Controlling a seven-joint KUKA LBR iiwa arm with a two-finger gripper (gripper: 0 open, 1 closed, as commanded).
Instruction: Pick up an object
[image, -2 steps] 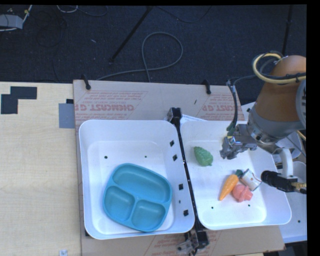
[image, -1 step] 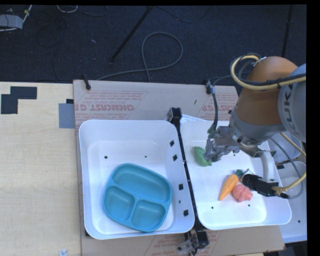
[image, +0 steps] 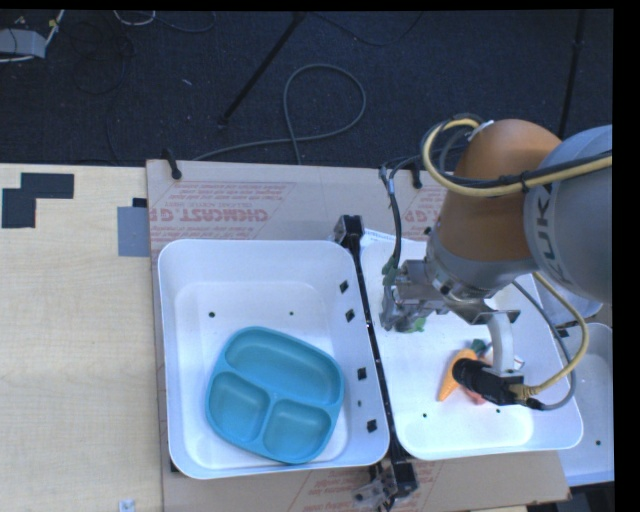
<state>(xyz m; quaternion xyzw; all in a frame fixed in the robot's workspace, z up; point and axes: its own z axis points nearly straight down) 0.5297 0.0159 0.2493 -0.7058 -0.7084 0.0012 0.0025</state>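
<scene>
Gripper (image: 402, 308) is positioned in the right bin (image: 470, 432), close to the wall shared with the left bin (image: 190, 300); its opening is hidden by the wrist and cannot be told. An orange object (image: 447, 384) is located on the right bin's floor, near the gripper but apart from it. A blue divided plate (image: 272, 395) is seated in the left bin.

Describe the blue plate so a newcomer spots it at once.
Of the two white bins, take the left bin. In its near half lies a light blue plate with three compartments. It is the bin's sole item; the orange toy lies in the right bin.
</scene>
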